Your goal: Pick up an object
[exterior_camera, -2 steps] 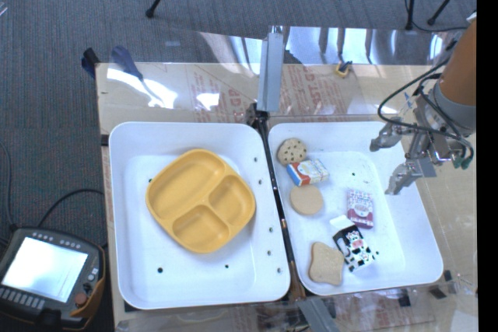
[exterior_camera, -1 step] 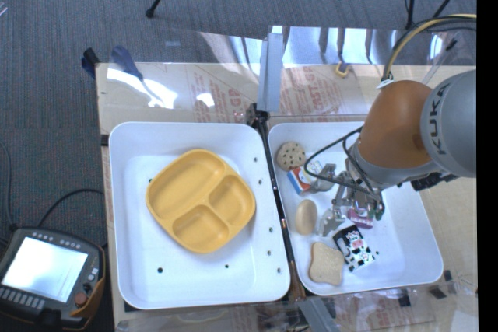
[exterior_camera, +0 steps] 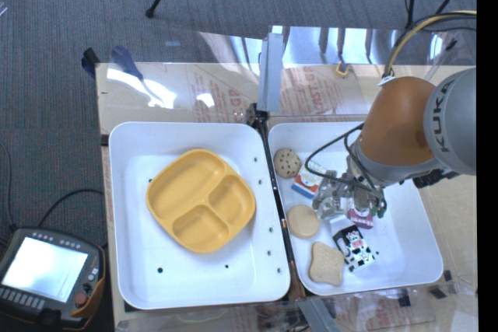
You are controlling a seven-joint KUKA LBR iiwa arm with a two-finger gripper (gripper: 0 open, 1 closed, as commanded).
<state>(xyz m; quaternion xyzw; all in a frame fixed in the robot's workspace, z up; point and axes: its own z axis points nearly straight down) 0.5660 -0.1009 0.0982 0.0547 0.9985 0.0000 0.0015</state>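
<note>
2 white bins sat side by side on the bench. Landmark: the yellow divided plate [exterior_camera: 201,200], 3 compartments, which lay tilted in the left bin [exterior_camera: 124,245]. Everything else was right of that plate, in the right bin [exterior_camera: 424,245]. Nearest the plate's upper right was a chocolate chip cookie [exterior_camera: 286,162]. Right of the plate's lower edge lay a plain round cookie [exterior_camera: 303,221], and below that a slice of toast [exterior_camera: 326,263]. Further right of the toast was a small black-and-white cow-print carton [exterior_camera: 356,249]. A red, white and blue packet [exterior_camera: 306,183] lay between the chip cookie and the round cookie, partly under cables. The gripper [exterior_camera: 347,202] hung low over the right bin, just right of the round cookie and above the cow-print carton, with a reddish item [exterior_camera: 362,217] at its lower side. Jaw state: cannot tell, the metal parts were too cluttered. No object was clearly seen held. The arm's orange band [exterior_camera: 393,124] was well right of the plate.
</note>
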